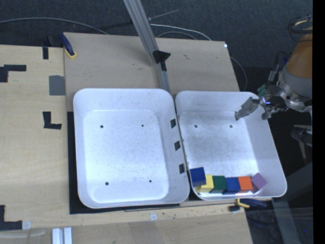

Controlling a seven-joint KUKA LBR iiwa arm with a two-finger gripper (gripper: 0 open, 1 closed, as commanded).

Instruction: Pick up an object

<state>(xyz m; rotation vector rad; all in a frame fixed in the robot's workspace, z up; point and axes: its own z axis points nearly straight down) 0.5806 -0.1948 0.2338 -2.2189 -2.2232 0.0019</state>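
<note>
Blocks (226, 182) are lying in a row against the right bin's (213, 136) near wall, untouched. I am seeing the tool (254, 105) hovering above the far right rim, grasping nothing; whether released or clenched, cannot tell. Pick not yet started.

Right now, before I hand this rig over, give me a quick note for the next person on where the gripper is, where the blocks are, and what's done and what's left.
Gripper: above the far right corner of the right bin, near its rim, with nothing between its fingers; open or shut cannot be told.
Blocks: all lie in a row along the right bin's near edge: blue block, yellow block, green block, a second blue block, orange block, purple block.
Done: no pick yet.
Left: bring the gripper across to the near edge, close on one block, lift it.
</note>
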